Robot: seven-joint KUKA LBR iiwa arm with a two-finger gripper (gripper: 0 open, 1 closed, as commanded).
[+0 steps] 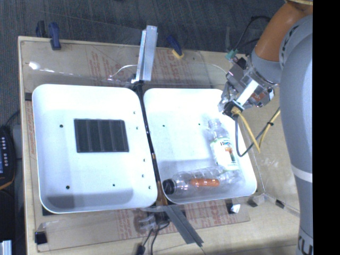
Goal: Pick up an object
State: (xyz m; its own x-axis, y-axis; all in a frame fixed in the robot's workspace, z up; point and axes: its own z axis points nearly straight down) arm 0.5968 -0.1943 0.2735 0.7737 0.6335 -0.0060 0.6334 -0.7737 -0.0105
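White-label bottle [222, 146] lies in right bin [178, 95], just below the gripper [228, 97] in view, neck end toward it, near but apart. Black-cap bottle [199, 183], clear with orange label, lies along the same bin's wall farthest from the gripper, one end just beside the white-label bottle. Gripper sits over the bin corner nearest the arm; spread or pressed together, cannot tell, holds nothing visible. Ribbed panel [101, 135], dark, flat in left bin [50, 108], well apart from gripper
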